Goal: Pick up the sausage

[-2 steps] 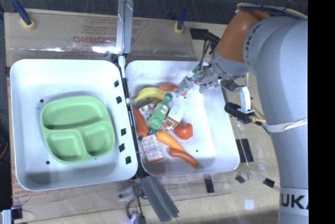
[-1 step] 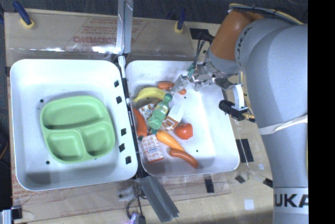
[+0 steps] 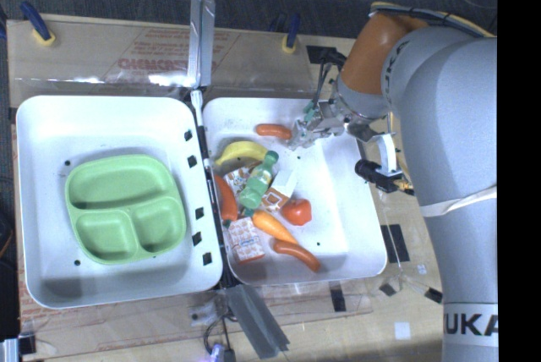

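You are looking at the small reddish-orange sausage (image 3: 272,130) lying untouched near the far edge of the right-hand shallow white bin (image 3: 359,216), beside the yellow banana (image 3: 240,153). The metal two-finger gripper (image 3: 306,127) is hovering just beside it; its grip cannot be told. The pickup is not yet done.

Both bins look like smooth white plastic, the left bin (image 3: 34,183) a little glossy along its rim. The green tray (image 3: 127,208) at nine o'clock is matt plastic. The sausage (image 3: 272,130) has a slick, shiny skin, as does the banana (image 3: 239,153) beside it. The arm's casing (image 3: 448,123) is satin grey, its orange band (image 3: 372,52) smooth. The bench (image 3: 127,52) shows pale wood under clear glossy film
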`<state>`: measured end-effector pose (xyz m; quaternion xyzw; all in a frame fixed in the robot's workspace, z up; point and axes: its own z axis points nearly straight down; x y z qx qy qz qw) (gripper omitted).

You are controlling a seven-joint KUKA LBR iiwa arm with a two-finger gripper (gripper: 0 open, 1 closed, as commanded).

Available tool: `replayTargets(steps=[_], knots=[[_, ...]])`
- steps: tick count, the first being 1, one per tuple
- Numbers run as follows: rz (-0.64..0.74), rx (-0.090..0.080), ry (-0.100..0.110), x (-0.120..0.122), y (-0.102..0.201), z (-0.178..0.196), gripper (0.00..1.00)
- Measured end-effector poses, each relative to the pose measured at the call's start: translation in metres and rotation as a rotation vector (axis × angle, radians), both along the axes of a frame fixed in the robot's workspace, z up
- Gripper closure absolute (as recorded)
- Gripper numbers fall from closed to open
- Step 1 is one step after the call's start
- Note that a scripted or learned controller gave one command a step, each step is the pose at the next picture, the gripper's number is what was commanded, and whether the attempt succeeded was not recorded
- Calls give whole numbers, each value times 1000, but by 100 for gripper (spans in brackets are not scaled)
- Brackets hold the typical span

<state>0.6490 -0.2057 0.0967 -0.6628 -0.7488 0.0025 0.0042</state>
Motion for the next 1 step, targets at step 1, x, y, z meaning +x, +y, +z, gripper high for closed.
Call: replayTargets(steps=[1], knots=[[-163, -2, -3, 8, 95, 135, 100]])
